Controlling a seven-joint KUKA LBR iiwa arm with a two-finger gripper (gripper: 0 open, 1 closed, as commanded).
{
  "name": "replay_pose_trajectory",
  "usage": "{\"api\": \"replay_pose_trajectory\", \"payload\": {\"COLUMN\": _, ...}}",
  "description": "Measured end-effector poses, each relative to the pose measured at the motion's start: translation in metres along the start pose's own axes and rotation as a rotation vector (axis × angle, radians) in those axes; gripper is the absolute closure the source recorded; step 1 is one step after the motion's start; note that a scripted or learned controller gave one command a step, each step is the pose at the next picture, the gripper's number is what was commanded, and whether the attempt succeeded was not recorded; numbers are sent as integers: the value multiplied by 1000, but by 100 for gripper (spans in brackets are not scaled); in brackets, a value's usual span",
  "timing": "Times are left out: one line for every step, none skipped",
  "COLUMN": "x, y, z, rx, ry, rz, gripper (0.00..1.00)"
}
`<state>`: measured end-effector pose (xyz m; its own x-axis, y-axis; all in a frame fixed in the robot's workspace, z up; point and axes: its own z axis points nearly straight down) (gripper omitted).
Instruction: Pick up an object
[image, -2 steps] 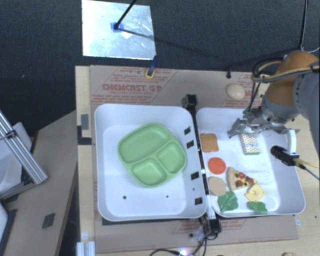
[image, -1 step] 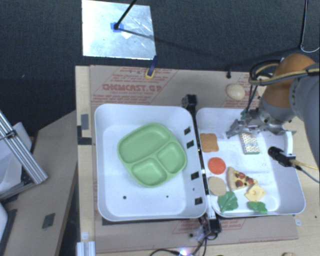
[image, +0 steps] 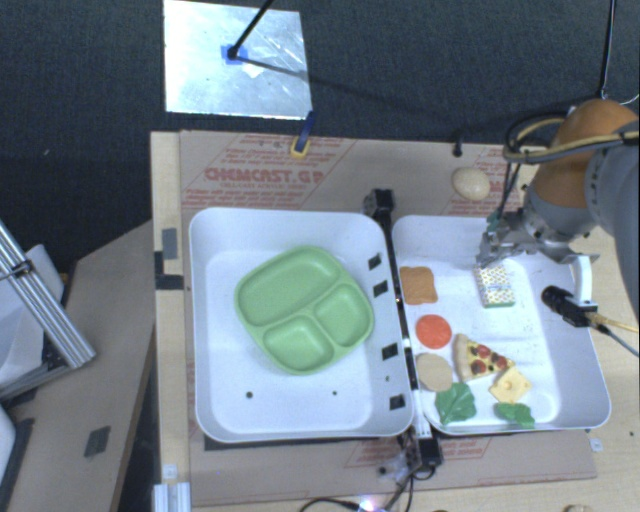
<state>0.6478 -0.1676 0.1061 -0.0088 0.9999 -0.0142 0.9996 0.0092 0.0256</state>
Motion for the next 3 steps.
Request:
{"api": "replay_pose_trajectory", "payload": {"x": 1, "y": -1, "z": -43, "rx": 23, "ry": 14, "rz": 3, "gripper": 100}}
{"api": "replay_pose_trajectory", "payload": {"x": -1, "y": -1, "z": -107, "rx": 18, "ry": 12, "rz": 3, "gripper": 100}}
{"api": "replay_pose_trajectory", "payload": {"x": -1, "y": 0, "z": -119, "rx": 22, "ry": 14, "rz": 2, "gripper": 100}}
